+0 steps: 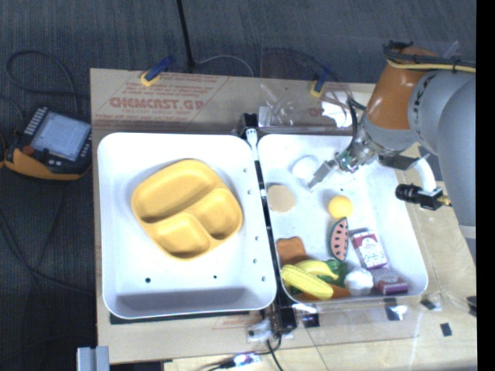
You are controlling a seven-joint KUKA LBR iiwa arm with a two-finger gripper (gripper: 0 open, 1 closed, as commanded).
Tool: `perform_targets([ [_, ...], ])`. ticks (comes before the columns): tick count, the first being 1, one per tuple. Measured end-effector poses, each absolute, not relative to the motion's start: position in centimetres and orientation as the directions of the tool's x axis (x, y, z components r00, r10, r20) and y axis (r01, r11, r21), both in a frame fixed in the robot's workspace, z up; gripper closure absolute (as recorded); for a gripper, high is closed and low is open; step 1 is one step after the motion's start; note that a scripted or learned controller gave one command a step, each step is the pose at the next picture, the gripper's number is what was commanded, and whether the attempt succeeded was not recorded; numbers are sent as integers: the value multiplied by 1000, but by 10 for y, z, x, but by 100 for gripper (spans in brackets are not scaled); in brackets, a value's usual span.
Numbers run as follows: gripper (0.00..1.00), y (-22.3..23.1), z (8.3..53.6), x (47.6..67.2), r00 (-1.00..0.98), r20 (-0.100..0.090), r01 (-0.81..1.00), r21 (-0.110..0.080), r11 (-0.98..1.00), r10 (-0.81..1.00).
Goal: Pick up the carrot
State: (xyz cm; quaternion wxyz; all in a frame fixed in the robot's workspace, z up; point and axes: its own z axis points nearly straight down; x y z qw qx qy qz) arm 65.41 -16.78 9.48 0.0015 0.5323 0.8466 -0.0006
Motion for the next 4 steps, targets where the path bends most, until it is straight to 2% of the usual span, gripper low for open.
perform_targets([
  [1, 0, -173, 91, 591, -419, -11, 908, 11, 419, 908],
  [2, 0, -111, 91, 554, -567, -17, 824, 13, 567, 824],
  [3, 100, -111, 102, 555, -566, -17, 824, 15, 566, 824],
  [4, 100, -105, 92, 492, -610, -24, 792, 20, 610, 792],
])
